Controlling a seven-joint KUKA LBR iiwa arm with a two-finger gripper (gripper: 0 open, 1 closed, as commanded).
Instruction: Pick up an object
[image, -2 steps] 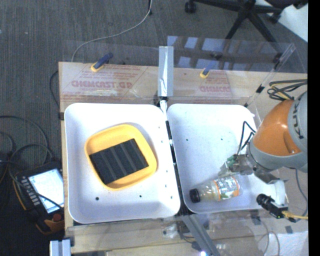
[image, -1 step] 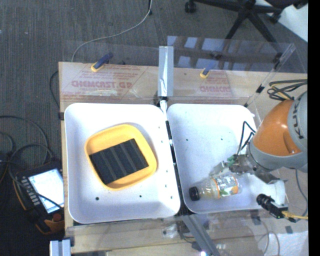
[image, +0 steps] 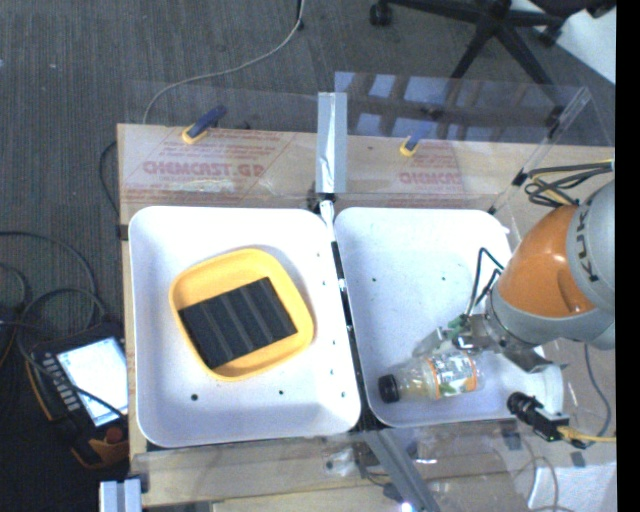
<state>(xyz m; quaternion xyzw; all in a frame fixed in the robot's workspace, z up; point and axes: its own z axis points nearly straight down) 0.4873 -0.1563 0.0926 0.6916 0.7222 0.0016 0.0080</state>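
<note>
My gripper (image: 462, 338) is low over the right bin (image: 410, 260), near its front right corner, right at the upper end of a clear plastic bottle (image: 432, 378); contact not clear. Bottle lies on its side along the bin's front edge, dark cap pointing left toward the divider. My orange-banded wrist (image: 545, 275) is above the bin's right edge. Left bin (image: 160, 235) holds a yellow tray with a dark ribbed insert (image: 240, 315), centered.

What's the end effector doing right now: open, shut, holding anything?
End effector: cannot be told; it sits low in the right bin, right by the lying bottle.
</note>
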